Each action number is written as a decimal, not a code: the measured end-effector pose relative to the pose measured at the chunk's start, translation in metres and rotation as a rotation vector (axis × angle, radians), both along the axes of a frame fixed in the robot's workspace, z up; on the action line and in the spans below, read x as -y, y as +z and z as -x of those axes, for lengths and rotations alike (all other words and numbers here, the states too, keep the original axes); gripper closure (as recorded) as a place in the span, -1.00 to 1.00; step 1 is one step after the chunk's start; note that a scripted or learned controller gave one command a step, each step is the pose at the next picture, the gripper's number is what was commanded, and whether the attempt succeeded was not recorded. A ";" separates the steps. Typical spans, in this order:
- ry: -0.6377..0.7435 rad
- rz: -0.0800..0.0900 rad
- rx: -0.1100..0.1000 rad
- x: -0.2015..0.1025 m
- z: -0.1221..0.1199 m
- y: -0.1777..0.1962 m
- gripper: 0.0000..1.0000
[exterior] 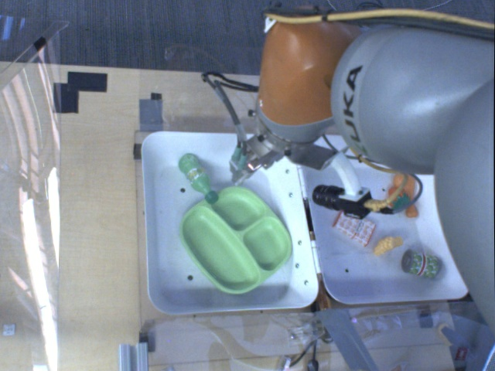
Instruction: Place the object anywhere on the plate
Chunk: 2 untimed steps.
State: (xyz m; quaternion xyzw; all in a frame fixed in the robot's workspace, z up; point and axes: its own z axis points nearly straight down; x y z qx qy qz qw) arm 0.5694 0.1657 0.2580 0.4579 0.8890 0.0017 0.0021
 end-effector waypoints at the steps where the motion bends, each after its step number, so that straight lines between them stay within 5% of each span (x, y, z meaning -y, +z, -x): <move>1: -0.030 -0.007 0.006 -0.034 -0.009 -0.151 1.00; 2: 0.078 -0.019 0.014 -0.002 -0.027 -0.149 1.00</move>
